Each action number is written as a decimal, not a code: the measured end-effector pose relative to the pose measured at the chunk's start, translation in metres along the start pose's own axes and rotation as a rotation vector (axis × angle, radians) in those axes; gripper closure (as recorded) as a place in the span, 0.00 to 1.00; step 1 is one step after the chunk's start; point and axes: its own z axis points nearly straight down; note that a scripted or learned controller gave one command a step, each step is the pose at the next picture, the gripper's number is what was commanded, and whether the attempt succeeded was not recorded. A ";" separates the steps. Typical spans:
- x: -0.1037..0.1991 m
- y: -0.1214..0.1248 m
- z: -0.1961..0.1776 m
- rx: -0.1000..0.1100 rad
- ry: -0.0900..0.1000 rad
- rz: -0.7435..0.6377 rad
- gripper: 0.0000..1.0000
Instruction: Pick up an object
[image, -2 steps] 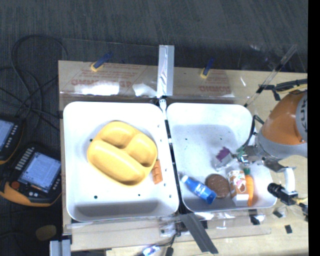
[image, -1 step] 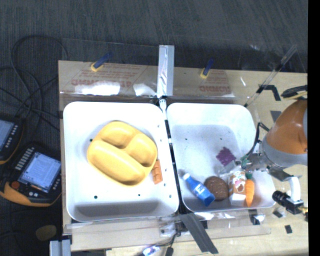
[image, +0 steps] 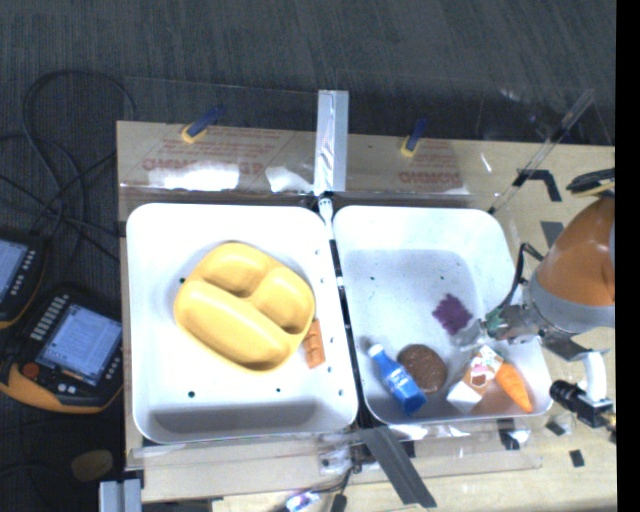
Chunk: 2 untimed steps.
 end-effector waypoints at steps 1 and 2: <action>-0.012 0.011 -0.025 0.029 -0.006 0.407 1.00; -0.006 0.013 -0.025 0.032 0.005 0.400 0.00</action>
